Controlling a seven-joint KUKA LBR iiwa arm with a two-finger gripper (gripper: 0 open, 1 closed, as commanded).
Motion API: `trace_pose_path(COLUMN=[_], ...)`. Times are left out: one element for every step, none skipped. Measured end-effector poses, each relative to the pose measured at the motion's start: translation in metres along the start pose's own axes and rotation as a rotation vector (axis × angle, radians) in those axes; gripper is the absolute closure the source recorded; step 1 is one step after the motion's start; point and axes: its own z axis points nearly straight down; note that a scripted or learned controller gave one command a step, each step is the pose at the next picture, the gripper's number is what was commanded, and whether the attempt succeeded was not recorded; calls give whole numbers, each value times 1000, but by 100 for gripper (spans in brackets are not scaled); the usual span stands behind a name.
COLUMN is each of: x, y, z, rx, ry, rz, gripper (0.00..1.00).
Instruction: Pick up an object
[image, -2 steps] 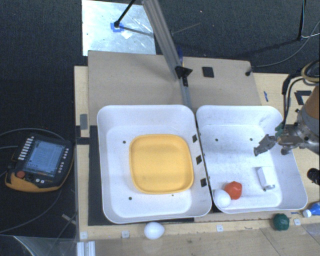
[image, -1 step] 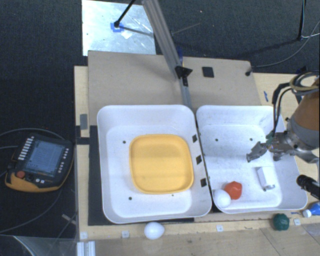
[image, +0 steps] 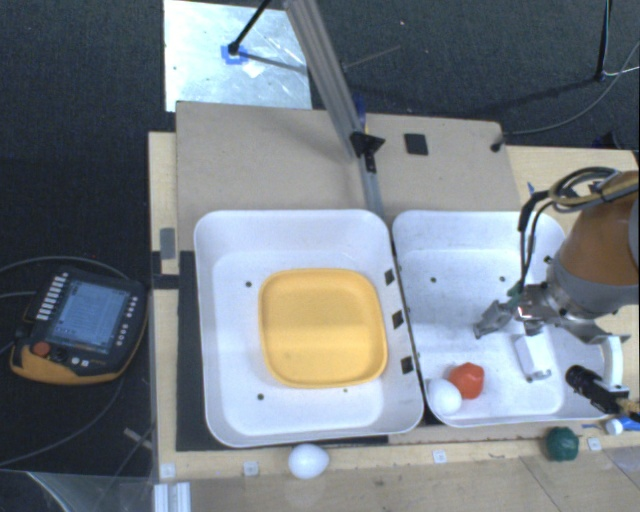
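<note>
Over the right white bin, the grey two-finger gripper hangs with fingers spread, pinching nothing. Near its front wall lie a small red rounded object and a white ball; a yellow square plate sits in the left bin.

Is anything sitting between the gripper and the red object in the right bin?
Nothing visible does. The gripper sits over the right bin, up and right of the red object, with bare white floor between them. A white ball touches the red object's lower left side, away from the approach.
</note>
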Motion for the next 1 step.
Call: trace_pose_path(x=[0], y=[0], z=[33], rx=[-2], ry=[-1], rz=[0], gripper=[0])
